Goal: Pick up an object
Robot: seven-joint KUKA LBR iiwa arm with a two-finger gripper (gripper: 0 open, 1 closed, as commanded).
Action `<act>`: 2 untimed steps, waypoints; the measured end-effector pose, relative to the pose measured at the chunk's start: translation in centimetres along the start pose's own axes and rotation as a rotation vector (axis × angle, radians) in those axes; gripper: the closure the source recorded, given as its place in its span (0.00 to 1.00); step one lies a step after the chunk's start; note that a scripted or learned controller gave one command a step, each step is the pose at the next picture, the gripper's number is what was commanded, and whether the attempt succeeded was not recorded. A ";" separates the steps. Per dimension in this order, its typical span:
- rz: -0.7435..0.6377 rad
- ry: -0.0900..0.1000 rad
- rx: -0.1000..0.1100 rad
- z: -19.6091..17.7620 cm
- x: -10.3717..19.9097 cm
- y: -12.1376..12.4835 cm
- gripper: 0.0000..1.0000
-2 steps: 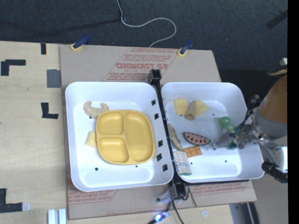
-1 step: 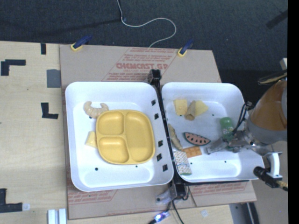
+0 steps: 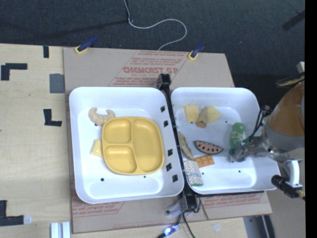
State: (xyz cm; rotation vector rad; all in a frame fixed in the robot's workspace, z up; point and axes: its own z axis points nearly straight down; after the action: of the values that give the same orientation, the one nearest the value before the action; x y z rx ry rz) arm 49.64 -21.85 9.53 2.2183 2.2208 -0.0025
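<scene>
Arm: reaches in from the right, low over the right bin (image 3: 247, 97)
Gripper (image 3: 238, 152): down at the lower end of the green bottle (image 3: 237, 133); whether it is wide, narrow or holding anything I cannot tell
Bottle: lies near the right wall of the right bin, apart from the watermelon slice (image 3: 208, 147)
Likely step: closing on the bottle
Doing it well: centre across the bottle's narrow width, then lift straight up
Risk: a round bottle may roll or slip out
Left bin (image 3: 79, 103): yellow divided plate (image 3: 132, 145)

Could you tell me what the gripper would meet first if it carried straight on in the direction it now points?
Probably the green object: the gripper points left into the right bin, already close against it, though depth is unclear.
</scene>
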 end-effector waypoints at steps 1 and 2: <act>0.000 0.002 -0.002 -6.2 -0.4 -0.2 1.00; -0.001 0.002 -0.002 -10.5 -0.1 0.2 1.00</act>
State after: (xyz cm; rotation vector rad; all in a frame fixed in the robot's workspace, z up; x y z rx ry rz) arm 49.84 -21.96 19.99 2.2174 2.2217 0.0016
